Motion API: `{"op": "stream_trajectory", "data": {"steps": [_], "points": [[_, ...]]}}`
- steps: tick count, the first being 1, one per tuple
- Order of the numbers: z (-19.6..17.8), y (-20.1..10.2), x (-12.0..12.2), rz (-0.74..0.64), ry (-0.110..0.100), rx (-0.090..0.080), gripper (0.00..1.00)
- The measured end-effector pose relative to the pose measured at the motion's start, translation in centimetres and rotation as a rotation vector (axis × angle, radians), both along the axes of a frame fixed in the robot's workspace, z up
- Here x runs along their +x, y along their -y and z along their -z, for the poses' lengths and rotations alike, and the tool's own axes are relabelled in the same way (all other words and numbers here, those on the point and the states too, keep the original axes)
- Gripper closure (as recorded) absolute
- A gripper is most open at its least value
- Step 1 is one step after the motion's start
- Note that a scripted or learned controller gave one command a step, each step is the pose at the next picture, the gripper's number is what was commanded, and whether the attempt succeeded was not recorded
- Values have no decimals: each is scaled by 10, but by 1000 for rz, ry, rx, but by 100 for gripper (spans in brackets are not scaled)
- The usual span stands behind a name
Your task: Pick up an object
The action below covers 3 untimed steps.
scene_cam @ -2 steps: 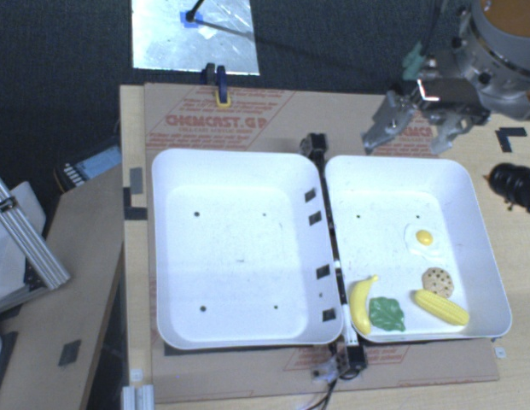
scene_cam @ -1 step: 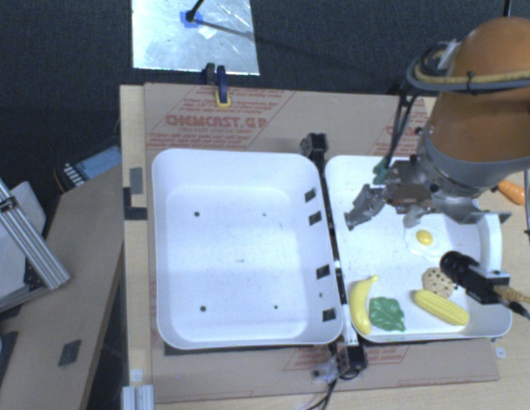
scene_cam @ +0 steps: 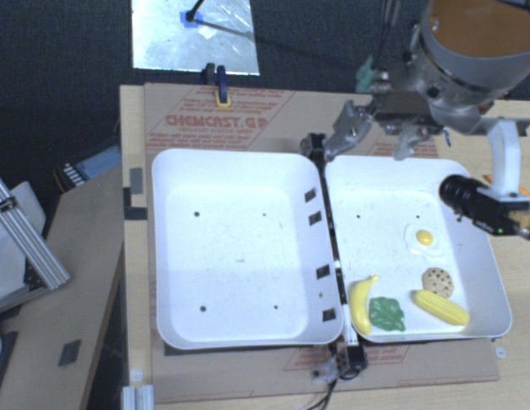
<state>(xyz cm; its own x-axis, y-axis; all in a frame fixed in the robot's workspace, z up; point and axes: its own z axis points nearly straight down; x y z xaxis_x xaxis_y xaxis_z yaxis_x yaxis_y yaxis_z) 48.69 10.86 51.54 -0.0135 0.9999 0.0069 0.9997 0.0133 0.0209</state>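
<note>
You see two shallow white plastic bins (scene_cam: 239, 165), smooth with a soft sheen, on a matt brown cardboard sheet printed in red (scene_cam: 247, 114). The yellow plastic banana (scene_cam: 361, 304), the yellow corn cob (scene_cam: 441, 307) and the fried egg toy (scene_cam: 423, 239) look smooth and slightly glossy. The square foil-like metal sheet (scene_cam: 195, 24) is crinkled and reflective. The dark carpet floor (scene_cam: 51, 58) looks rough.

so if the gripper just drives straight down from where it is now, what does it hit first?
Probably bare floor of the right bin near its far edge. The gripper hangs there, well clear of the fried egg. Depth is hard to judge.
</note>
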Motion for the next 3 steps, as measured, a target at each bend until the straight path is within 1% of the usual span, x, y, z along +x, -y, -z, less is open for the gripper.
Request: {"op": "stream_trajectory", "data": {"steps": [1, 2, 3], "points": [[-21, 1, 0, 9, -16, -6, 0], [-31, 1, 0, 4, -15, -5, 100], [144, 36, 8, 17, -34, -11, 100]]}}
